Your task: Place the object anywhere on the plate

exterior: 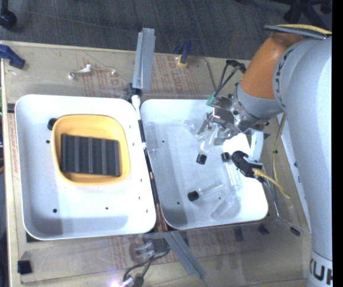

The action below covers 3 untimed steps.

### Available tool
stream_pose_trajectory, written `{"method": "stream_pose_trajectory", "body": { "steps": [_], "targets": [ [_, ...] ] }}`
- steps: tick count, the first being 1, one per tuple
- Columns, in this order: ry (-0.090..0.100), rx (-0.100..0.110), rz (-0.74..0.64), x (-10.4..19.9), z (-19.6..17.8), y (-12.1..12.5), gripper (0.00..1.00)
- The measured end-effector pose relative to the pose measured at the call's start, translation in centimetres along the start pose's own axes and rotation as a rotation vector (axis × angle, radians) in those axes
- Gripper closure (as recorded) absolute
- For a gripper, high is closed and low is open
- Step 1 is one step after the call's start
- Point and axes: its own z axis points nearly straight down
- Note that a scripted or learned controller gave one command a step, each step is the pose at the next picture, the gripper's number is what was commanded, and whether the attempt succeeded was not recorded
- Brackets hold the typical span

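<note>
Camera view: bench [69, 58] carries two white bins side by side. Left bin [33, 178] holds a yellow plate [90, 123], set toward the bin's upper middle. A dark ribbed block [90, 154] lies flat on the plate and covers most of its centre.

Right bin [171, 154] holds several clear tubes. The grey arm [297, 100], with its orange band [267, 64], reaches in from the right. The end effector [214, 129] is over the upper right part of the right bin. Can't tell whether it is open or closed: the tip is a clutter of metal and clear plastic.

A black-capped tube [203, 151] slants down and left from right under the end effector, cap at its lower end and over the bin floor. Can't tell whether the tube is gripped or just lying beside the tip. It is in the right bin, well apart from the plate.

A second capped tube [207, 191] lies lower in the same bin, cap pointing left. A third clear tube [233, 178] lies near the bin's right wall, roughly upright in the frame. Another clear piece [224, 207] sits near the lower right corner, hard to make out.

A metal rail [142, 58] stands at the gap between the bins' top edges. Blue clamp [8, 55] is on the bench's top left corner.
</note>
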Motion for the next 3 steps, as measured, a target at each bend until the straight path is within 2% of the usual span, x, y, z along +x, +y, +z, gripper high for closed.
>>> {"method": "stream_pose_trajectory", "body": {
  "steps": [1, 2, 3],
  "targets": [
    [0.0, 0.0, 0.0, 0.0, 0.0, 0.0, 0.0],
    [-0.002, -0.001, 0.091, 7.1, 0.7, -4.0, 0.0],
    [-0.003, 0.003, 0.438, 12.0, 0.5, -8.3, 0.0]
  ]
}}
